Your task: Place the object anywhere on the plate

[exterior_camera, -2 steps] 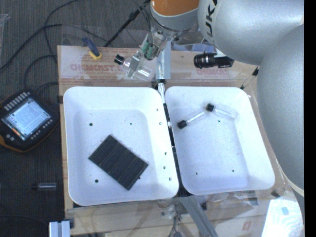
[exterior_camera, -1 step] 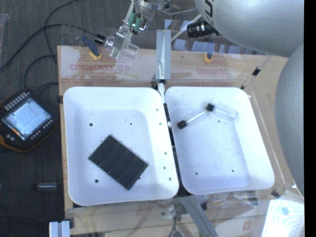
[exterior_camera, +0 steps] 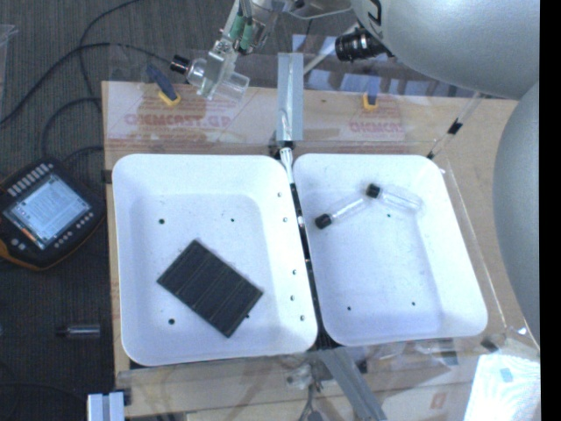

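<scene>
A black ridged plate lies flat and skewed in the front half of the left bin. Two clear tubes with black caps lie in the back of the right bin: one slanted near the middle, the other just right of it. My gripper hangs high over the bench behind the left bin's back edge. It is shut on a third clear tube, whose black cap sticks out to the left of the fingers.
A grey metal post stands behind the seam between the bins. Small clamps sit on the back board. A teach pendant lies on the floor to the left. The arm's bulk covers the upper right.
</scene>
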Tool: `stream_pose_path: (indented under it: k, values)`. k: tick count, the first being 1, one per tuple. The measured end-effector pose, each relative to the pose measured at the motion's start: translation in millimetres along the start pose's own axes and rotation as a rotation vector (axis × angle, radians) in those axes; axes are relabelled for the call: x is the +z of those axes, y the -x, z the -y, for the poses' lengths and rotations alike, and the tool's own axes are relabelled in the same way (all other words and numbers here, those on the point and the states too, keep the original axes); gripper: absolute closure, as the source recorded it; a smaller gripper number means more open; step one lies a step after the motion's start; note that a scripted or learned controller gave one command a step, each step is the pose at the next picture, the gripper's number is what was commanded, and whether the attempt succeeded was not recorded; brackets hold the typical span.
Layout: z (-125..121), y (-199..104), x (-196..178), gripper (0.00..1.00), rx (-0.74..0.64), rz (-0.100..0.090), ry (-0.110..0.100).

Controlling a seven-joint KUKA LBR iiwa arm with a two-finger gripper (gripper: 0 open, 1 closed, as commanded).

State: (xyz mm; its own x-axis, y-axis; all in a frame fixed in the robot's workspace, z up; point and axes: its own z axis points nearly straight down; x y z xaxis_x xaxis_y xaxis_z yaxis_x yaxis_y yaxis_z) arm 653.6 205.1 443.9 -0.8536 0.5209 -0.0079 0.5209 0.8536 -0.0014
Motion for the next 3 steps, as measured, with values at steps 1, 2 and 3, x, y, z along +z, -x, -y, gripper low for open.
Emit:
stream_pose_path:
  k: [1,2,3]
  values:
    - [0,1,-10,1.00,0.002,0.004,-0.001]
    - [-1,1,-19,1.00,0.003,0.009,-0.001]
    - [-1,2,-29,1.00,0.005,0.013,-0.002]
